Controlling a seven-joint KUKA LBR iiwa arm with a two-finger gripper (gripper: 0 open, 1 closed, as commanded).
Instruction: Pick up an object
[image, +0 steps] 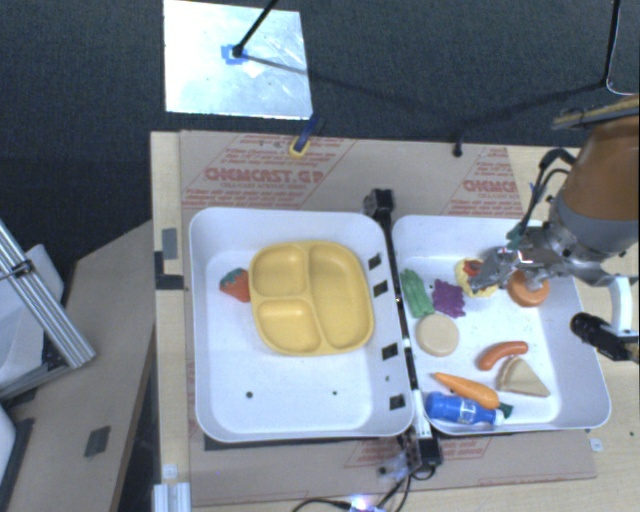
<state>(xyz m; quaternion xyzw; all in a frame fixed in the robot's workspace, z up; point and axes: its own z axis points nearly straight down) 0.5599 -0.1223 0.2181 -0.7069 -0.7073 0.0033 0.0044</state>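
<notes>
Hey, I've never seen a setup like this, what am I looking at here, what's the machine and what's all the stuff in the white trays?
One camera looks down at a slant on a bench with two white bins. The left bin holds a yellow divided plate and a toy strawberry. The right bin holds toy food: a carrot, a sausage, purple grapes, plus a blue bottle. The grey and orange robot arm reaches in from the right; its end effector is low over the right bin. Whether it grips anything is unclear.
</notes>
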